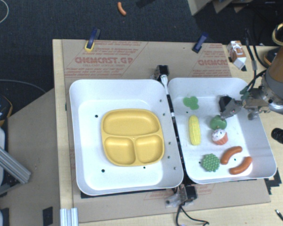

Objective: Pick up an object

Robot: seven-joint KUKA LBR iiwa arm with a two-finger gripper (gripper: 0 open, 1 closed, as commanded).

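Observation:
The right bin (pixel 259 140) holds several toy foods. A flat green leafy piece (pixel 192 102) lies at its far left, with a yellow corn cob (pixel 194 130) below it. A round green item (pixel 218 123) sits mid-bin, with a red and white piece (pixel 220 137) just in front of it. Near the front edge are a green broccoli-like piece (pixel 210 162) and two orange-red sausages (pixel 232 154) (pixel 240 165). My gripper (pixel 226 108) hangs low over the bin, just above and right of the round green item, apparently not touching it. I see nothing held in it.
The left bin (pixel 85 126) holds a yellow divided plate (pixel 131 136). The arm (pixel 273 88) comes in over the right bin's far right corner. Cables and clamps lie along the board's edges.

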